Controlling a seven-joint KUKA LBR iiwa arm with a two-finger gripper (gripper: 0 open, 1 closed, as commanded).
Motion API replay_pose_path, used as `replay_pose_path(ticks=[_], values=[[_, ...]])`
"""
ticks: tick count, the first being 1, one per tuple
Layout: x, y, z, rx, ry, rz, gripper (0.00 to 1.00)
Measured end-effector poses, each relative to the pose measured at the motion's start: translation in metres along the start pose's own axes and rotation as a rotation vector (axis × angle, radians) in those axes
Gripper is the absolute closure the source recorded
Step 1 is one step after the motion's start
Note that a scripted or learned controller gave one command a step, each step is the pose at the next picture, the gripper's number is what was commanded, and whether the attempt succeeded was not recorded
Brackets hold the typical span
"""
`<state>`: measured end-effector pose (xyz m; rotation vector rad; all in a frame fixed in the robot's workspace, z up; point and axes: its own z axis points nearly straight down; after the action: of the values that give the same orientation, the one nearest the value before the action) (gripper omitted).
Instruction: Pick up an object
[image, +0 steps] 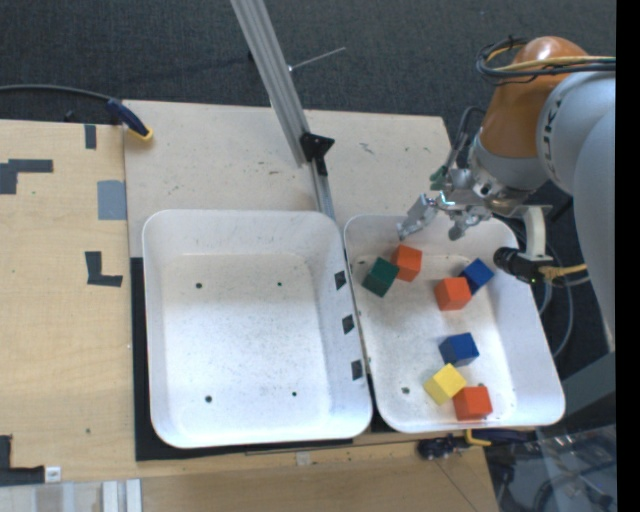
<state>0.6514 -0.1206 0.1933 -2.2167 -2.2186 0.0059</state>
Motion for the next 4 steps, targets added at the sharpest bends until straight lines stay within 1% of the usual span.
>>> replay_pose_path(ticks=[1,2,3,4], values=[[0.0,0.001,-0.004,-0.005,-0.002,-0.001,0.0],[0.005,0.004,0.043,-0.004,-0.001,-0.002,0.0],[0.006,0.003,0.096,-0.001,-0.002,-0.001,0.0],[0.007,0.004,0.084,-0.003,-0.002,-0.003,1.0]])
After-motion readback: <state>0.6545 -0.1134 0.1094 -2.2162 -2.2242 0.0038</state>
